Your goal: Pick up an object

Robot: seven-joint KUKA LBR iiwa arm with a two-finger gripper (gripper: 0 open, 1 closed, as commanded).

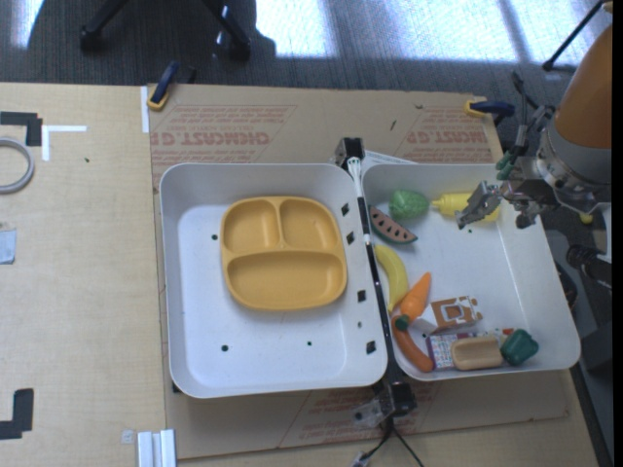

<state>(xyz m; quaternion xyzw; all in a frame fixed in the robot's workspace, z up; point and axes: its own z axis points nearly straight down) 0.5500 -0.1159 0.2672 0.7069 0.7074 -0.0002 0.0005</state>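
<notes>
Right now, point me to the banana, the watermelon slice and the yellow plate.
banana (393,269), camera view, middle of its curve, right bin.
watermelon slice (392,226), camera view, centre of the red flesh, right bin.
yellow plate (284,285), camera view, floor of its largest compartment, left bin.

Bright even light, sunlit stripes on far floor (409,13), soft focus

floor: dark carpet (389,27), sunlit stripes | chair base (180,8) black | bench (78,290) light wood
</notes>
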